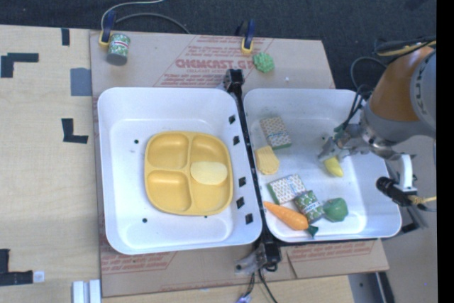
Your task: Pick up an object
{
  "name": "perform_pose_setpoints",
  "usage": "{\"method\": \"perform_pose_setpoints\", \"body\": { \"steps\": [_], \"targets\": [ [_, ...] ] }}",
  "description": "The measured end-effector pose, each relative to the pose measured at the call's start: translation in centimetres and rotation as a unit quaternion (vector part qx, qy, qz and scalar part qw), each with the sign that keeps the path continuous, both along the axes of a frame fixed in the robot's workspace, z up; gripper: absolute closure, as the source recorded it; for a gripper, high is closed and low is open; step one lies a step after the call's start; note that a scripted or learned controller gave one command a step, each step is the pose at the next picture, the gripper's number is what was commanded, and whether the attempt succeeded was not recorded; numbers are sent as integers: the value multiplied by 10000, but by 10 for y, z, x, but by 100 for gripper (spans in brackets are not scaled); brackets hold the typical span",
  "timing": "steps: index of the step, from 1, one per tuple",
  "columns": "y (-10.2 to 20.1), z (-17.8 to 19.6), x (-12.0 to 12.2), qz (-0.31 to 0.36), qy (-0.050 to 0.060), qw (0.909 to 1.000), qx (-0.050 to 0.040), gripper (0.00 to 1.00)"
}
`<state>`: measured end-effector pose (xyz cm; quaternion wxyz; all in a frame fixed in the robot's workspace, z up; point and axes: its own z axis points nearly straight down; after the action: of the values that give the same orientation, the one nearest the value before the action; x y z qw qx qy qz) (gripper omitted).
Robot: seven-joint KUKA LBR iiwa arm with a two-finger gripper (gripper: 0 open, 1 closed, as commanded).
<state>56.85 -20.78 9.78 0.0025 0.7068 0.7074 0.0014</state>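
Note:
The right bin [355,99] holds several small things. A small yellow fruit [333,167] lies right of its middle. My gripper [338,149] hangs low just above and behind that fruit, at the end of the grey arm with the orange band [397,92]. Nothing is visibly lifted. Further left lie a patterned box [274,131], a yellow corn-like piece [267,160] and a patterned packet [286,188]. Along the front lie a second green packet [308,204], an orange carrot [286,216] and a green pepper [335,209].
The left bin [120,110] holds a yellow divided plate [170,184] with a pale yellow disc [209,172] on it. Behind the bins, on the cardboard, sit a green toy [264,62] and a small can [118,48]. A black divider [243,145] runs between the bins.

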Motion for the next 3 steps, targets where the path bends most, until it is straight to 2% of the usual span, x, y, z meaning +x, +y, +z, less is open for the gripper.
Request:
{"method": "perform_pose_setpoints", "body": {
  "steps": [1, 2, 3],
  "targets": [
    [63, -11, -42, 1, 4, 10000, 3, 100],
    [115, -5, -40, 6, 35, 10000, 14, 100],
    [193, 86, -33, 6, 34, 10000, 11, 100]
  ]
}}
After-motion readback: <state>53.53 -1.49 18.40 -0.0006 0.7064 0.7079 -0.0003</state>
